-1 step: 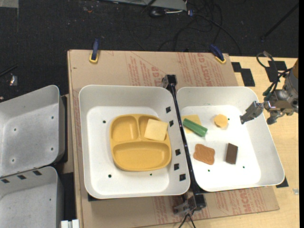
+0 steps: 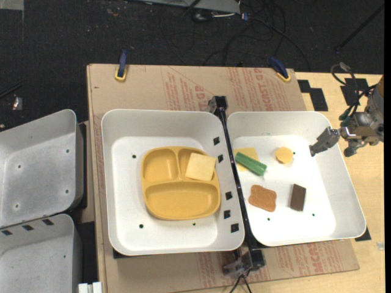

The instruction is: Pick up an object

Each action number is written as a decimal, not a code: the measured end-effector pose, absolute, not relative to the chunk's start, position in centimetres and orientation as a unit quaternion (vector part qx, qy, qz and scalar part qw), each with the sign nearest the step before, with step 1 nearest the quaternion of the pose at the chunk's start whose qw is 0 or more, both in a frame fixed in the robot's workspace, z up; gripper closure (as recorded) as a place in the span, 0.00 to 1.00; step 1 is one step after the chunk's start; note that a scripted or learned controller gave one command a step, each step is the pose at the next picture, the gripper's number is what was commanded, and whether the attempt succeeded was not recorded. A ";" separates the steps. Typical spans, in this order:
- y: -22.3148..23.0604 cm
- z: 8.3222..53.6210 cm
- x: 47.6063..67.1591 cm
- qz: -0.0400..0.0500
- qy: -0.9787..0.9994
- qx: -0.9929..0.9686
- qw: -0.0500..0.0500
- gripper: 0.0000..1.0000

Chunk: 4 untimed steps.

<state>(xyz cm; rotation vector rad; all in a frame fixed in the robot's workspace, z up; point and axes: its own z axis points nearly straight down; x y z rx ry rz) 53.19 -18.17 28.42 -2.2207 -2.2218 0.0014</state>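
The right bin (image 2: 342,218) holds a green stick (image 2: 251,163) lying over a pale yellow slice (image 2: 244,154), a small round orange piece (image 2: 284,156), a tan toast-like piece (image 2: 263,198) and a dark brown block (image 2: 297,197). In the left bin (image 2: 122,224) sits a yellow divided plate (image 2: 177,200) with a pale yellow square (image 2: 200,166) in its upper right compartment. My gripper (image 2: 336,145) hangs over the right bin's right rim, open, with nothing between its fingers. It is right of the orange piece and well apart from it.
Both bins rest on a cardboard sheet (image 2: 183,90) held by clamps (image 2: 121,66) at the back. A black divider (image 2: 229,163) runs between the bins. Grey metal trays (image 2: 36,163) lie at the left. Cables trail across the dark floor behind.
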 end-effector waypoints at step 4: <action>-17.0 16.2 52.6 0.000 -0.707 -0.707 0.000 1.00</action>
